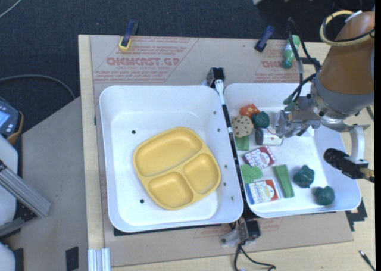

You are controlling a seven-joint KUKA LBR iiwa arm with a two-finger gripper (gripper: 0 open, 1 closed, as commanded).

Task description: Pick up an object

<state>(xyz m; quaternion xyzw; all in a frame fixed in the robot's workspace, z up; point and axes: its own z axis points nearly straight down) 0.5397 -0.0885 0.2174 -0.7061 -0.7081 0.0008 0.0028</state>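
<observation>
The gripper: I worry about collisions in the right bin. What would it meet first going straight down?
Probably the small white item just below the gripper, then the bin floor; depth is unclear from this slant.

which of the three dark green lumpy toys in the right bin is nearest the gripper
The dark green lumpy toy at the far end of the right white bin, beside the orange piece. It sits right by the gripper; the other two lie near the bin's front corner.
</observation>
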